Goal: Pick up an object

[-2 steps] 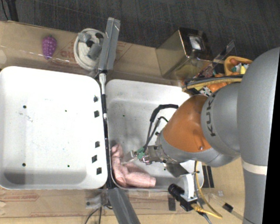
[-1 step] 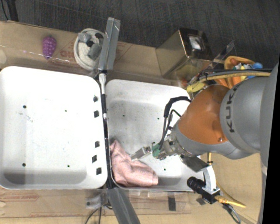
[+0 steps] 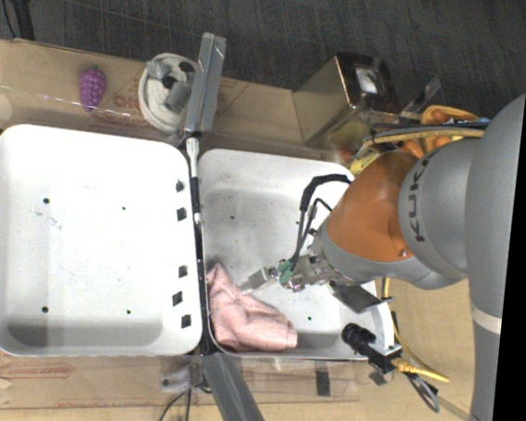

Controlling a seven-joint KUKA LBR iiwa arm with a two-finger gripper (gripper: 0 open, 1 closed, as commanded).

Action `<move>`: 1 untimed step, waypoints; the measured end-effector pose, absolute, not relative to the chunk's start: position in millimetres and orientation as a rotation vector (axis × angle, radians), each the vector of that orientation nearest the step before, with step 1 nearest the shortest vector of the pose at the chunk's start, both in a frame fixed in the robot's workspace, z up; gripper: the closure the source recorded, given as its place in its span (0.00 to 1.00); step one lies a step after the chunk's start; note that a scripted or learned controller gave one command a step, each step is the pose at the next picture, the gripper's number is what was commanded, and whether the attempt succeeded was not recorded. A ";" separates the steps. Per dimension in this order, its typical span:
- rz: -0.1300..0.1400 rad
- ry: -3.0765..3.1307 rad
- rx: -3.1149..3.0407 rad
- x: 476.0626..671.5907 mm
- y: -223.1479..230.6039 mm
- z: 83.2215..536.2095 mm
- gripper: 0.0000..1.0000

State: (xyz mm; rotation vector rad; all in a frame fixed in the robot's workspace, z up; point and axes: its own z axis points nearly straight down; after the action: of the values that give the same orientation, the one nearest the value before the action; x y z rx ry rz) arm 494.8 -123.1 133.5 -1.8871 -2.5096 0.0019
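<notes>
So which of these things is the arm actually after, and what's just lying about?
Part of the job:
- pink cloth in the right bin
- gripper just above it

Lying about:
- purple grape bunch
- white roll
- left bin

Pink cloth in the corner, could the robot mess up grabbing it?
Maybe. The crumpled pink cloth is pressed against the right white bin's wall, so the gripper might bump the wall. The cloth is soft and floppy, so it could slip out or get only pinched at an edge.

Grey KUKA arm (image 3: 475,194), dark lettering on the casing, orange wrist band, black cable looping off the wrist.
</notes>
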 end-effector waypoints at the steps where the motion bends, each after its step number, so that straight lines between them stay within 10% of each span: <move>1: -0.006 -2.618 -1.746 479.4 -101.6 95.0 0.00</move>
State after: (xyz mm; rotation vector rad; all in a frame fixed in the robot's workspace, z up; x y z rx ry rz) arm 479.4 -101.6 95.0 -1.7460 -2.6180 -0.0060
